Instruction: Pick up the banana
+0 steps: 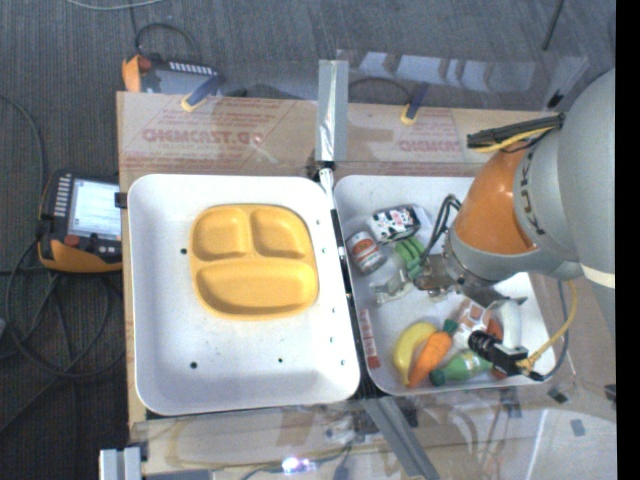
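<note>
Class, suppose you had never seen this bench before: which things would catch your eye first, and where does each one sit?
First, the big yellow three-compartment plastic tray, lying in the middle of the left white bin. Next, the grey arm's orange band, hanging over the right white bin. Below it, near that bin's front edge, the yellow banana lies against an orange toy carrot.

Overhead cam, slanted, both bins [150, 268].

Yellow banana [412, 345] lies curved near the right bin's front; seemingly partly under a carrot.
</note>
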Available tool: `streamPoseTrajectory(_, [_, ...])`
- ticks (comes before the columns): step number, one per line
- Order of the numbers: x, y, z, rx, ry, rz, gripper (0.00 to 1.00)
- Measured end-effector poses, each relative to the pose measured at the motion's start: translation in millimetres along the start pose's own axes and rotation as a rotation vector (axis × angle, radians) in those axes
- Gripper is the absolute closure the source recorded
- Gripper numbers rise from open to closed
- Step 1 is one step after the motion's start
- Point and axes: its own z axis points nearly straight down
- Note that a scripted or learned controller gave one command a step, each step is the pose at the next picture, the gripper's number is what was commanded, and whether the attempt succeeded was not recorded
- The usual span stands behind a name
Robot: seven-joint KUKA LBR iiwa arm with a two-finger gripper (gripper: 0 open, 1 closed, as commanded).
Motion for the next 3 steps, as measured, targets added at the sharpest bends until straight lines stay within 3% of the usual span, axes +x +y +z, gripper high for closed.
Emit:
streamPoseTrajectory(1, [12, -30, -54, 0.014, 0.004, 0.065, 0.00])
streamPoseTrajectory(2, [15, -45, 0, 0.001, 0.002, -0.003, 0.00])
streamPoseTrajectory(3, [14, -44, -9, 0.000, 0.001, -0.003, 1.00])
